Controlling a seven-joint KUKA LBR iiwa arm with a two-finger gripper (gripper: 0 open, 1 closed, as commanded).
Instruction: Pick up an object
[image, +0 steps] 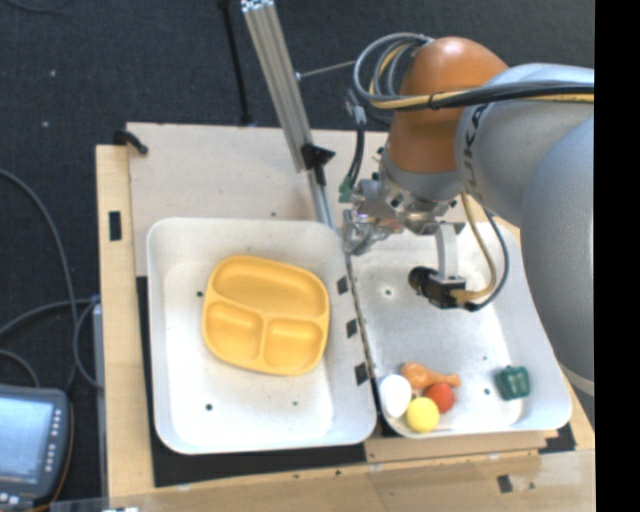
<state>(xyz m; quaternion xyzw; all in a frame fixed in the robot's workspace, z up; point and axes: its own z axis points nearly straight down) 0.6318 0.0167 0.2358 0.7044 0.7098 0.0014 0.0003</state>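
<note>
Four toys (424, 395) bunched at rt bin's (400, 300) front; plate (266, 314) left.

A: What does the arm (540, 130) look like?
B: Thick, rounded grey shell, smooth and matte, with dark lettering partly showing near the joint.
A: And the orange part?
B: A glossy orange dome-like band (440, 100) above the wrist, catching a highlight on top.
A: Any cables?
B: Yes, grey and black hoses loop over the orange band, one yellowish line crosses it, and a dark cable curves down to a small black fitting (440, 287) below the metallic wrist hardware (385, 215)
</note>
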